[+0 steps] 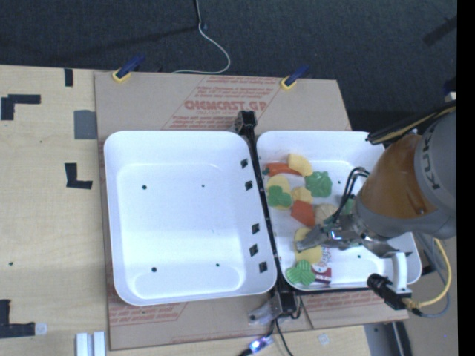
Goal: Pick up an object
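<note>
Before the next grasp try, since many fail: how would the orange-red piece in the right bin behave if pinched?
The orange-red piece looks small and chunky, so probably light and stiff. Its surface seems smooth, so it may slip. It lies crowded against the green piece and yellow pieces, which would likely shift too.

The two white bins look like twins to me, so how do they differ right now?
The right bin holds a heap of small colourful pieces, green, yellow and orange-red; the left bin shows bare white floor with a few dark dots. The arm's tool is down inside the right bin, not the left bin. Both are shallow, white and sit side by side on cardboard.
</note>
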`<act>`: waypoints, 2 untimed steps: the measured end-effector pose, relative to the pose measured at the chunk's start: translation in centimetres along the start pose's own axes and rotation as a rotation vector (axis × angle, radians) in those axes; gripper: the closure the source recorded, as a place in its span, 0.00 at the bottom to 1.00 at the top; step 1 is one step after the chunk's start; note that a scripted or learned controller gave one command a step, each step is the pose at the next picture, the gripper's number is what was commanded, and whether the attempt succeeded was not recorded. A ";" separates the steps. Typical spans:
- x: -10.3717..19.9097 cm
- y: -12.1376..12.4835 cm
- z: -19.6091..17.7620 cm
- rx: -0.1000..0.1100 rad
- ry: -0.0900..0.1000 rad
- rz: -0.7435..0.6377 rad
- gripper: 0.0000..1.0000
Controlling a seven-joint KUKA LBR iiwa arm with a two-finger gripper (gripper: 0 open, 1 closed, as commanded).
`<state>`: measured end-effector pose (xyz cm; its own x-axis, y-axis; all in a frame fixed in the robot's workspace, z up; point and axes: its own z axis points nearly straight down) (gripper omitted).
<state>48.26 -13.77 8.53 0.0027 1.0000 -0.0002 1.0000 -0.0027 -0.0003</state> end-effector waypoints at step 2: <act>3.0 8.1 0.1 -0.004 0.001 -0.009 1.00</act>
<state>56.35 -10.76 8.47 -0.0059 1.0000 0.0004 1.0000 0.0059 0.0033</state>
